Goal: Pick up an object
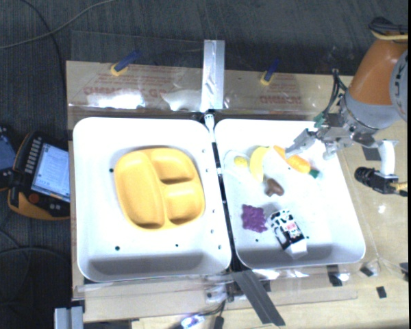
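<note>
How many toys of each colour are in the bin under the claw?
Yellow: 2, a banana and a small yellow piece
Orange: 1, a carrot
Brown: 1, a brown lump
Purple: 1, a purple bunch
Black and white: 1, a cow toy
Total: 6

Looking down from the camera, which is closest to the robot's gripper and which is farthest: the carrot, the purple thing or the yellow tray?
1. Carrot, just below the gripper, right bin.
2. Purple thing, lower in the right bin.
3. Yellow tray, over in the left bin.
</note>
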`<state>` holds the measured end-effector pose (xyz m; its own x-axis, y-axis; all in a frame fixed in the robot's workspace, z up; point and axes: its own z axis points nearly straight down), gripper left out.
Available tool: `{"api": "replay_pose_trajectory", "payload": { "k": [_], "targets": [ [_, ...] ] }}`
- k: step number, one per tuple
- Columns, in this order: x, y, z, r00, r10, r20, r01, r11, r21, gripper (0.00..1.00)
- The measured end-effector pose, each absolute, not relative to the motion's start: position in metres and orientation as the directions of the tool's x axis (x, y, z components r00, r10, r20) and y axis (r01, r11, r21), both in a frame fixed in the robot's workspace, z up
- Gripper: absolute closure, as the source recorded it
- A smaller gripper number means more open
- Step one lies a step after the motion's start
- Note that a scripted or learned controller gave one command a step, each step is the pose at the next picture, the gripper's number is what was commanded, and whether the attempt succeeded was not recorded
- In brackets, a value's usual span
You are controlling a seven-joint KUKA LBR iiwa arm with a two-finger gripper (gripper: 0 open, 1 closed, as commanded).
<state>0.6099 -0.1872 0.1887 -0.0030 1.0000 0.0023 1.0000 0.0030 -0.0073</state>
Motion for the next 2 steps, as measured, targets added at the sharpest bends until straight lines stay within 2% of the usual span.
{"api": "replay_pose_trajectory", "payload": {
  "k": [1, 2],
  "targets": [
    [0.614, -0.161, 0.211, 0.11, 0.994, 0.0, 0.994, -0.11, -0.006, 0.0],
    [0.66, -0.12, 0.196, 0.413, 0.911, -0.005, 0.911, -0.413, -0.007, 0.0]
  ]
}}
